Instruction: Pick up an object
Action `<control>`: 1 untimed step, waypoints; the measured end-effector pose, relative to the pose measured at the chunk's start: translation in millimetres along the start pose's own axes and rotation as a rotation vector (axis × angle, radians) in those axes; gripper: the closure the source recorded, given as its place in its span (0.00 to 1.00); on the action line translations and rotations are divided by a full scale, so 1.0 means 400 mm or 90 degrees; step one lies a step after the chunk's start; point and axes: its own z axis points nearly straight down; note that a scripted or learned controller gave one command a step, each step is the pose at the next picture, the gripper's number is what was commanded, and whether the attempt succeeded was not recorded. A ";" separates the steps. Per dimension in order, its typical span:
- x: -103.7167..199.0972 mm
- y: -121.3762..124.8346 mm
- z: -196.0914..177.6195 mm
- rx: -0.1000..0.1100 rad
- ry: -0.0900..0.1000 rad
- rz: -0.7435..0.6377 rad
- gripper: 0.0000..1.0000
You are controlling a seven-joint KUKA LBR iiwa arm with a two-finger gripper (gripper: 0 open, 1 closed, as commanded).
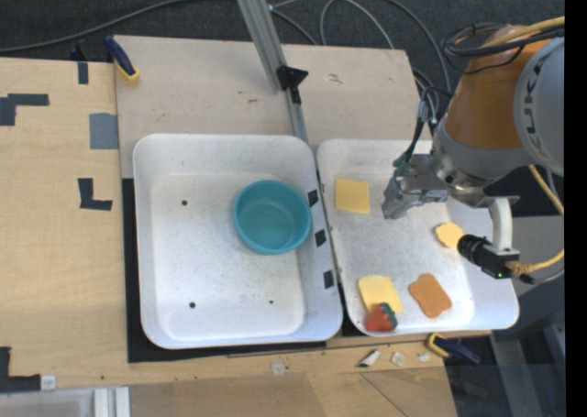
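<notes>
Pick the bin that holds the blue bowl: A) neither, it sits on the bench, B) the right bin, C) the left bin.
C: the blue bowl sits inside the left bin, while the right bin holds the small food-like pieces.

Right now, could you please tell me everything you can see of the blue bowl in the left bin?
The blue bowl is round, teal-blue and smooth, apparently plastic. It stands upright with its opening facing up, and nothing is visible inside it. It rests on the floor of the left bin, toward that bin's right side and slightly above centre, apart from the walls. Nothing else touches it; the gripper is over the right bin, well away from it.
</notes>
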 end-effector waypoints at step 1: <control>0.139 0.062 0.032 0.001 0.000 0.000 1.00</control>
